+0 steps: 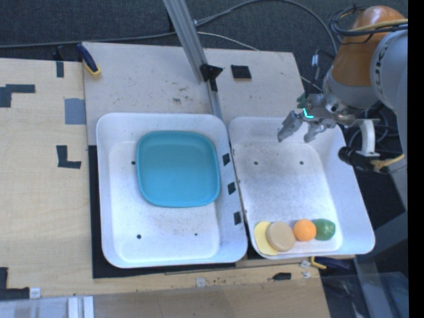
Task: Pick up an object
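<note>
Camera view. The bench (152, 78) carries two shallow white bins side by side. The left bin (112, 197) holds a square teal plate (177, 168) lying flat, toward its far half.

The right bin (291, 177) holds four small objects grouped along its near edge: a yellow disc (262, 237) at the left, a tan round piece (281, 236) overlapping it, an orange ball (305, 230) touching the tan piece, and a green round object (324, 228) just beside the orange ball.

The gripper (301, 131) hangs over the far right corner of the right bin, well apart from the group of objects. Its fingers (287, 128) stand apart, with nothing between them. The grey arm with its orange band (368, 38) enters from the right.

A grey metal bar (189, 35) runs diagonally from the top of the view down to the gap between the bins.
</note>
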Available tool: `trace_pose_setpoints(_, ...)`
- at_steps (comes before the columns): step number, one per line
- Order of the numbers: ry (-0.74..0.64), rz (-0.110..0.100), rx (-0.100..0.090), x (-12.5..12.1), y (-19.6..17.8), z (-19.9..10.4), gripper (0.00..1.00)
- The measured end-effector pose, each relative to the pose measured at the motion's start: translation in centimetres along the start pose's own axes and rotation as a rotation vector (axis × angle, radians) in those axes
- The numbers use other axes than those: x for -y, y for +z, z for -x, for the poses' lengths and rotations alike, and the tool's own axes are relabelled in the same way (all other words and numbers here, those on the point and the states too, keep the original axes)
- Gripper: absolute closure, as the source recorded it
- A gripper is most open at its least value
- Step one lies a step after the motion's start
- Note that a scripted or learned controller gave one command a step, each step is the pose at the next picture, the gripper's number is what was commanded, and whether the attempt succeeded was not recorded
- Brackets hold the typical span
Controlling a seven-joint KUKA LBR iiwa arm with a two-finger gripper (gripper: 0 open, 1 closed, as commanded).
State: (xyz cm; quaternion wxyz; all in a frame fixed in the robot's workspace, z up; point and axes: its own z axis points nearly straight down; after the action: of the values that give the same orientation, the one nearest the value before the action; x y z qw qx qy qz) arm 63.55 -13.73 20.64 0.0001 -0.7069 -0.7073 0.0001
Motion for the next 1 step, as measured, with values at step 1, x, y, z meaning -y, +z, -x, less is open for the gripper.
trace_pose_setpoints(1, 0.000, 0.000, 0.000, 0.00, 0.00, 0.00, 0.00)
